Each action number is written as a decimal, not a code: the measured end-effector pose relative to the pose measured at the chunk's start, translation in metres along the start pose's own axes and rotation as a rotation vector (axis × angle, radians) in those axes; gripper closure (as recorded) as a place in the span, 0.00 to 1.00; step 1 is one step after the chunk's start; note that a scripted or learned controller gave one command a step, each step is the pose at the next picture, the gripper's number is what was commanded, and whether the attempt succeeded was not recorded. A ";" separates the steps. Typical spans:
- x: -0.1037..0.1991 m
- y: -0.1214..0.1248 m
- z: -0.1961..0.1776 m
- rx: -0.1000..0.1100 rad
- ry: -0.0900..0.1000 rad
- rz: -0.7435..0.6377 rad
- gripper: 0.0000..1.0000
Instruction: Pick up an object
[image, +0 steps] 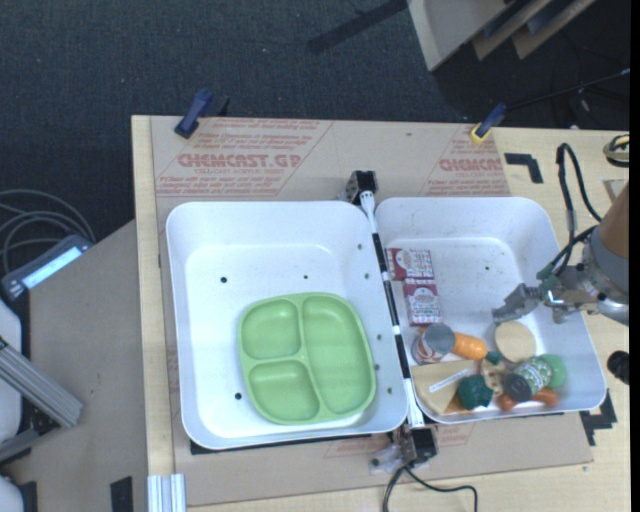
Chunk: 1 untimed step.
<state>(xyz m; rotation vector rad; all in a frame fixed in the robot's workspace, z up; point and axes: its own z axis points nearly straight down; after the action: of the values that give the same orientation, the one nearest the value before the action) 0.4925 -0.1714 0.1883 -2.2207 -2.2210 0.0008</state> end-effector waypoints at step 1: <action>0.052 0.004 0.070 -0.003 -0.001 0.000 0.00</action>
<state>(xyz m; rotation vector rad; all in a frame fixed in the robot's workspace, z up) 0.4968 -0.1193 0.1187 -2.2231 -2.2225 -0.0005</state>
